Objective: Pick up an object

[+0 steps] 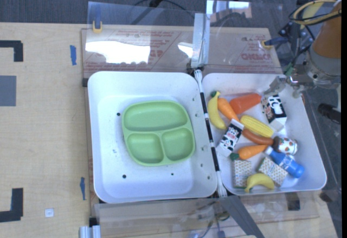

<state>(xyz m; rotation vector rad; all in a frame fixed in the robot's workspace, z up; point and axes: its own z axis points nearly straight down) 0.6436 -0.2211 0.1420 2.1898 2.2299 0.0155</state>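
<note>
Two bins: gripper [282, 84] at right bin's [317, 169] one o'clock, fingers' state unclear, above milk carton [274, 108]

Two white bins [108, 123]. Pale green divided plate [158, 132]. Yellow bananas [215, 112], orange carrots [245, 102], yellow corn [256, 126]. Black-and-white cow-patterned cartons [230, 138]. Blue bottle [287, 165], white cap. Tan bench [38, 139], blue tape marks [73, 55].

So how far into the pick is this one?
Nothing looks picked yet: the toys, such as the carrot and banana, lie in the right bin. The gripper sits at that bin's far right corner. The grasp and lift remain.
</note>
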